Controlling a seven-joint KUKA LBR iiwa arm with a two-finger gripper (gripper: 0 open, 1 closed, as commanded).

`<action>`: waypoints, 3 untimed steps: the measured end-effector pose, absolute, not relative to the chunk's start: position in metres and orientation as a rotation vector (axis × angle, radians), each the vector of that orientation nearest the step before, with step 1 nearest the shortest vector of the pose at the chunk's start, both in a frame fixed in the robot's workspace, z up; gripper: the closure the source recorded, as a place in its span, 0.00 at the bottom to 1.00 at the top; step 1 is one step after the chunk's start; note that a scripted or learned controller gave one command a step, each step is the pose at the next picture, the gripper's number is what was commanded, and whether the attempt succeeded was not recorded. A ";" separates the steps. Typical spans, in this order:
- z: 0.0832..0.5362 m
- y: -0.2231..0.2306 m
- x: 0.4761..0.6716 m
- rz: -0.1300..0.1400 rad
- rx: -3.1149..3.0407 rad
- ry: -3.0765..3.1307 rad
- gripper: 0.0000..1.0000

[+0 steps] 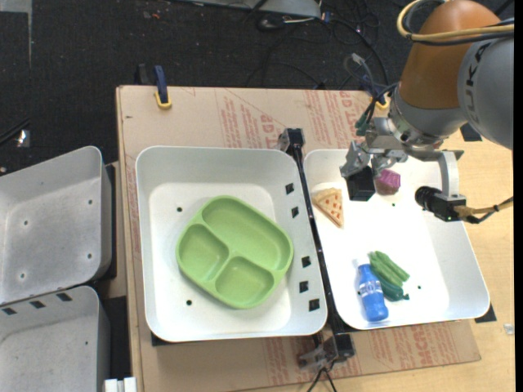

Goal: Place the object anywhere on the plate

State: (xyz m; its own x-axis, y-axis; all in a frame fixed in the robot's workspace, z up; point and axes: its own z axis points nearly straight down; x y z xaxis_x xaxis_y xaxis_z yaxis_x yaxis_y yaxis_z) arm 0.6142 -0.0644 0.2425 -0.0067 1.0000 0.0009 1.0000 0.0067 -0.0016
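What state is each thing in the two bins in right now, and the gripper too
green plate: lying flat in the left bin, nothing on it.
pizza slice: flat in the right bin.
purple object: beside the gripper.
blue bottle: on its side.
green vegetable: lying against the bottle.

Robotics lab, white bins (155,219) on cardboard-topped bench (229,109), loose cables (359,23) on floor

A grey KUKA arm (490,88) with a rounded orange band (441,55) above its wrist, part of the maker's dark lettering showing on the casing. Below sits a metallic silver wrist block carrying a black two-finger gripper (360,182); a tan cable loops over the orange section.
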 end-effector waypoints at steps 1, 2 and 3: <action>0.238 -0.020 0.596 0.003 -2.213 -2.225 1.00; 0.245 0.038 0.586 0.001 -2.212 -2.228 1.00; 0.229 0.088 0.577 0.002 -2.212 -2.227 1.00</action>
